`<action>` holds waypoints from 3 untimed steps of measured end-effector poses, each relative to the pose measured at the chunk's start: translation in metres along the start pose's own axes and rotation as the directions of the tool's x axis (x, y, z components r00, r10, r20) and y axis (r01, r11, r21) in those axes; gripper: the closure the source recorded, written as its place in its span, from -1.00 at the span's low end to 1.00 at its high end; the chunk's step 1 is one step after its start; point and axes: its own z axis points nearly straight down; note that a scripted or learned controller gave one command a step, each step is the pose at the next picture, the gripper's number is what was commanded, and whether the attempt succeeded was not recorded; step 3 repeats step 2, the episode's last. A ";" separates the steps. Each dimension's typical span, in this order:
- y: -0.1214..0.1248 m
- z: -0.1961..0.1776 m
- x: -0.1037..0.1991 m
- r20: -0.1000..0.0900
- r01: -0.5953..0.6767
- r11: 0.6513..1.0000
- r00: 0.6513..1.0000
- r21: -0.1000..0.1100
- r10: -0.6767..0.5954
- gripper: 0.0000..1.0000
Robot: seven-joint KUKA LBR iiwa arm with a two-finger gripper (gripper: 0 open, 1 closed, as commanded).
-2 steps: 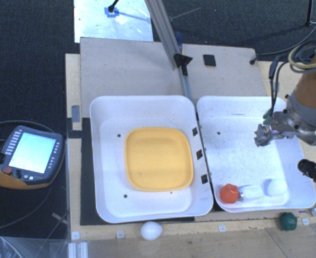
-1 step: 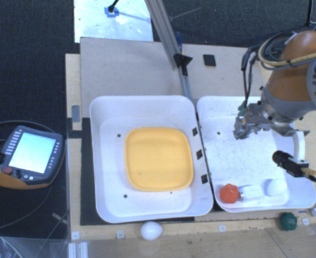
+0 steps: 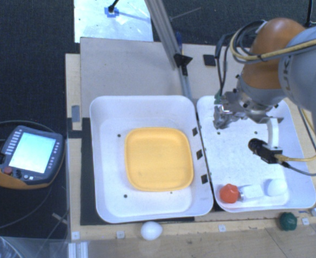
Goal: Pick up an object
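My gripper (image 3: 221,120) hangs over the far left corner of the right bin (image 3: 303,198), pointing down at the white floor, and nothing shows between its fingers. A red-orange ball (image 3: 229,193) lies at the bin's near left corner. Beside it rest a small white block (image 3: 250,192) and a white rounded object (image 3: 276,187), all along the near wall. The gripper stands well apart from these three, toward the far side. A yellow square plate (image 3: 159,158) fills the middle of the left bin (image 3: 106,198).
A black plug (image 3: 262,150) on a yellow cable hangs from the arm over the right bin's middle. A white egg (image 3: 151,230) and a green ball (image 3: 288,221) lie on the bench in front of the bins. A teach pendant (image 3: 26,156) sits far left.
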 end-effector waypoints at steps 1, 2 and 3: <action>0.028 0.005 0.050 0.000 0.000 1.000 1.000 0.000 0.000 1.00; 0.049 -0.001 0.087 0.000 -0.002 1.000 1.000 -0.001 0.002 1.00; 0.049 -0.001 0.087 0.000 -0.002 1.000 1.000 -0.001 0.002 1.00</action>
